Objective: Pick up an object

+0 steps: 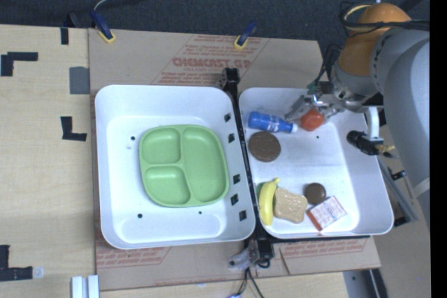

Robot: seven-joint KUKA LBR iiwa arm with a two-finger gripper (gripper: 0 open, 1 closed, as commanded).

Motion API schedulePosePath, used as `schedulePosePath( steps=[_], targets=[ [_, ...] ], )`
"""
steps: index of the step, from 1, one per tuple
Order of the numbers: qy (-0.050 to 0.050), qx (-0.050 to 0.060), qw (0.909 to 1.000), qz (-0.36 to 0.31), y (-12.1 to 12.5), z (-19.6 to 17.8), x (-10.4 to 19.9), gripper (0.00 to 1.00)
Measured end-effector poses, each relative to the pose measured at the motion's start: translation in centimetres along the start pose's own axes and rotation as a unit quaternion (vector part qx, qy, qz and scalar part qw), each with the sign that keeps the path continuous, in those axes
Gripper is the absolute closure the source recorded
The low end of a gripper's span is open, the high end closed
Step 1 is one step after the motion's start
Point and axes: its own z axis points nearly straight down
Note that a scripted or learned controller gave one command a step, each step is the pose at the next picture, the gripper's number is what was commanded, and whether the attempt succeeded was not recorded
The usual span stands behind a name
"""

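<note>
1. Pincer (312, 108) low in the upper right of the frame, over the back of the right bin (349, 174); whether open or closed, cannot tell.
2. Just below it, a small red object (312, 121), likely the target, touching or nearly touching the tip.
3. Left of that, a blue bottle (269, 123) lying flat, cap toward the red object, crowding that side.
4. Lower: brown disc (265, 146), banana (267, 201), toast slice (289, 206), small brown puck (314, 192), red-and-white packet (327, 212), well apart.
5. Left bin (115, 171): green divided plate (184, 165).
</note>
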Motion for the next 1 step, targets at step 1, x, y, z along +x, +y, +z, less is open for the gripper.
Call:
schedulePosePath(
  steps=[1],
  targets=[
    [-0.001,0.0,1.0,-0.001,0.03,-1.03,-0.05,1.0]
  ],
)
